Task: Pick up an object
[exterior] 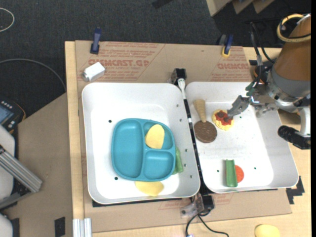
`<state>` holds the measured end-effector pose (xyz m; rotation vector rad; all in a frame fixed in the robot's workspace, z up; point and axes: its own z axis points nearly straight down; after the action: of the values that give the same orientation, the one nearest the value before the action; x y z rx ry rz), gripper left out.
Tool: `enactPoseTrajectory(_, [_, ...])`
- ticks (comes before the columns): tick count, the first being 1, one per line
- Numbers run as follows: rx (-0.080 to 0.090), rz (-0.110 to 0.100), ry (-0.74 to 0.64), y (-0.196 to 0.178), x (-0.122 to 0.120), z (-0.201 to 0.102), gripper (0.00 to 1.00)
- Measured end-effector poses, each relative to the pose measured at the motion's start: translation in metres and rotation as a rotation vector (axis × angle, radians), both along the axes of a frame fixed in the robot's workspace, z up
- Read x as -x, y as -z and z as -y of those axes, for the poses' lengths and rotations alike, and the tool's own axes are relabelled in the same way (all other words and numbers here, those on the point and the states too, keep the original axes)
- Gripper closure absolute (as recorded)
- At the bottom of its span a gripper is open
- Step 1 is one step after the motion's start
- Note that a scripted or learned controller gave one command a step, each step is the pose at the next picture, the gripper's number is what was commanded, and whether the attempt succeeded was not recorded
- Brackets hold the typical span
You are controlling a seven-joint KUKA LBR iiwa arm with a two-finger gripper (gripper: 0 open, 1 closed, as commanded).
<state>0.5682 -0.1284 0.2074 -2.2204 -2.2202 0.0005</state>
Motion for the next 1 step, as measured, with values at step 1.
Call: enactPoseTrajectory(1, [0.004, 0.022, -0.003, -0.1926, 0.0549, -0.0212, 0.00])
